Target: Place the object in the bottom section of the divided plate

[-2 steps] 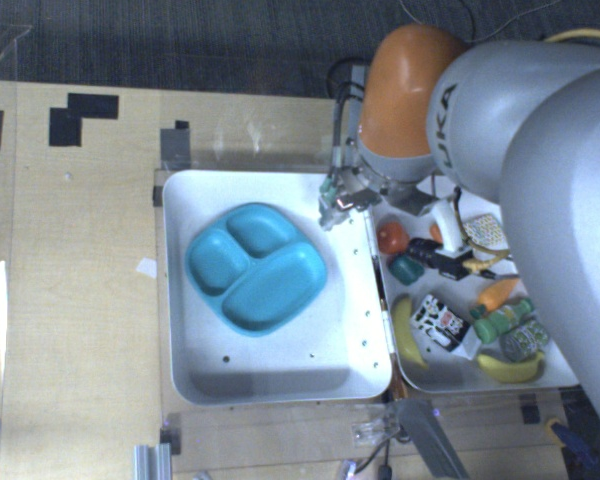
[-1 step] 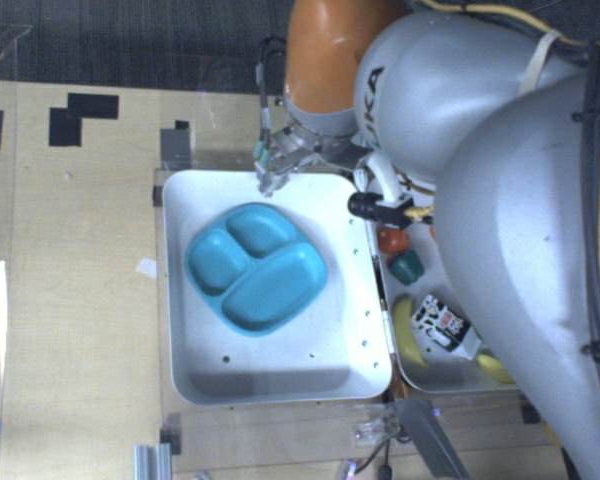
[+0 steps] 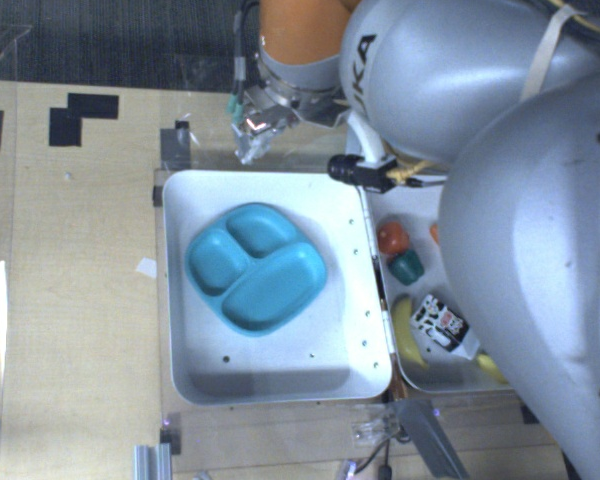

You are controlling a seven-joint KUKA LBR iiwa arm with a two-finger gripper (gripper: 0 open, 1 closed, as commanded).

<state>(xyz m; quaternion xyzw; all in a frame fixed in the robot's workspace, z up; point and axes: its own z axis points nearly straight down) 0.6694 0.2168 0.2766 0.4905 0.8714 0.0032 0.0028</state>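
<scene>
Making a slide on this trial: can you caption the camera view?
Gripper hovers above the left bin, beyond the blue divided plate; small objects wait in the right bin.

I see the grey arm's two-finger gripper hanging past the far edge of the left shallow white bin. A blue plastic divided plate lies near that bin's middle. In the right white bin, an orange-red ball touches a teal block, and a black-and-white carton rests beside a yellow banana-like piece.
</scene>
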